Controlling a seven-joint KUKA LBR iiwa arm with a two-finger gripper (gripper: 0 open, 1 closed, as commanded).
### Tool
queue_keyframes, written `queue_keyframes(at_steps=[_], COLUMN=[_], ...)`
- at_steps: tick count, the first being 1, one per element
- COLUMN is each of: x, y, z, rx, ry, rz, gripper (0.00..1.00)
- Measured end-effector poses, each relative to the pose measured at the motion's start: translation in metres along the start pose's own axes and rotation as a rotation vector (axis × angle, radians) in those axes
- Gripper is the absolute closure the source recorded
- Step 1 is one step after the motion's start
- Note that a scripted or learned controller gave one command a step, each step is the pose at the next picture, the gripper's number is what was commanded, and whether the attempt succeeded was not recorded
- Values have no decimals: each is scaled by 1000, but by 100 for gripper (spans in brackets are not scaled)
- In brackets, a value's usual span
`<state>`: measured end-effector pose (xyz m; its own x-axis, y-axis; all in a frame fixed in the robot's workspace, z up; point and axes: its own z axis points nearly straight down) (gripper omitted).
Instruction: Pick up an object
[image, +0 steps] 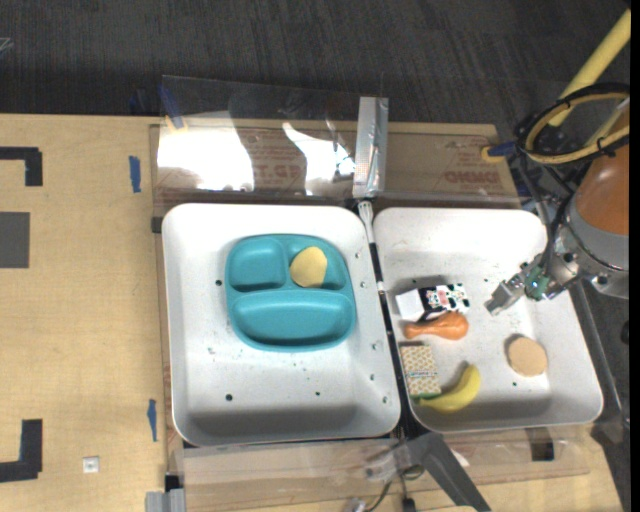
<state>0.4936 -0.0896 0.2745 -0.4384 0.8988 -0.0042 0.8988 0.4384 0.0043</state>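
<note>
My gripper (503, 297) hangs over the right bin (478, 225), near its right side, with the grey arm and its orange band behind it at the frame's right edge. Nothing shows in its grasp. Below it, a round tan cookie (526, 356) lies on the bin floor. To its left, a small black-and-white box (435, 299) sits above an orange drumstick (440, 327). A waffle-patterned cracker (419, 367) and a yellow banana (454, 389) lie near the bin's front.
The left bin (200, 380) bears a teal divided plate (290, 315) with a yellow lemon-like piece (308, 266) in its upper right compartment. A clear plastic sheet (270, 150) and a metal bracket (369, 145) stand behind the bins. Yellow and black cables (575, 125) loop at the top right.
</note>
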Motion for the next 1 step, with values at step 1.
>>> queue_keyframes(at_steps=[1], x=[-22], y=[-25], z=[-3], rx=[1], ry=[3], rz=[-450], gripper=[100])
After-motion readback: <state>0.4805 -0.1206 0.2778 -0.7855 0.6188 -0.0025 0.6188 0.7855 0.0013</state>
